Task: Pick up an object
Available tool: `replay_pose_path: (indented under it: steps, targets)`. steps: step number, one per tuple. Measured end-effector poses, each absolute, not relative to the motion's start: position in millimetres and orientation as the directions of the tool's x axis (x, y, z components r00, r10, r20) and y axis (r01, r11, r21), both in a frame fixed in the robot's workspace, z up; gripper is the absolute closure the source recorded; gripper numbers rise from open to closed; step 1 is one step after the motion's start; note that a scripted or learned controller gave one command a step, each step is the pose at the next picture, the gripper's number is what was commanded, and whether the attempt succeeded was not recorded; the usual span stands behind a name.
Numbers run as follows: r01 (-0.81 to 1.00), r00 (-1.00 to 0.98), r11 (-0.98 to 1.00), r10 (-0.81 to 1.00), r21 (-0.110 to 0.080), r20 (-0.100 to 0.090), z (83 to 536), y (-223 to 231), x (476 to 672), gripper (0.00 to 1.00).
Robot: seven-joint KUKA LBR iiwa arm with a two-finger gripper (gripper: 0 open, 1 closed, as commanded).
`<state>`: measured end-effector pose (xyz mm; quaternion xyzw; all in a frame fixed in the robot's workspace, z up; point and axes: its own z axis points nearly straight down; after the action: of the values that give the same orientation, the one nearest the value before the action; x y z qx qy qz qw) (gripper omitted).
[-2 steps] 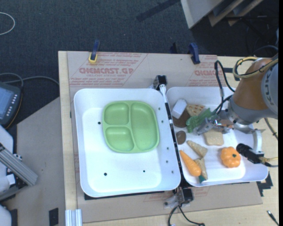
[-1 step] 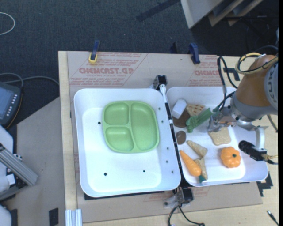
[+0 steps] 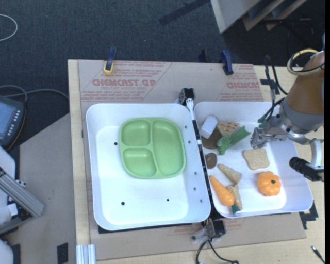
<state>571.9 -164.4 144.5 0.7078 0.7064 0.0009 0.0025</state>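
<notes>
Tan and flat, a toast-shaped slice (image 3: 256,159) lies just below the claw (image 3: 261,138) in the right bin (image 3: 299,203); whether the claw is wide or narrow cannot be told. Left of the claw, close by, sits a leafy green plastic piece (image 3: 232,139). Farther below it rests a round, glossy orange pumpkin (image 3: 268,184), and down-left a tapered carrot (image 3: 223,192). Well left lies a smooth green divided plate (image 3: 152,147).

Dark carpet floor (image 3: 77,31), plywood bench top (image 3: 154,77), pale furniture (image 3: 247,13) at top right
</notes>
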Motion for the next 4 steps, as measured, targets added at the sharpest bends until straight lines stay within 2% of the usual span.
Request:
replay_pose_path:
  steps: [1, 2, 3, 4]
  targets:
    - [1.0, 0.0, 0.0, 1.0, 0.006, -0.002, 208, -168, 569.0, 1.0]
    - [1.0, -0.001, 0.001, 1.0, 0.005, -0.002, 226, -168, 570.1, 1.0]
    - [1.0, -0.006, 0.006, 1.0, -0.001, 0.003, 234, -117, 562.9, 1.0]
    - [1.0, -0.007, 0.007, 1.0, 0.0, 0.002, 240, -62, 565.5, 1.0]
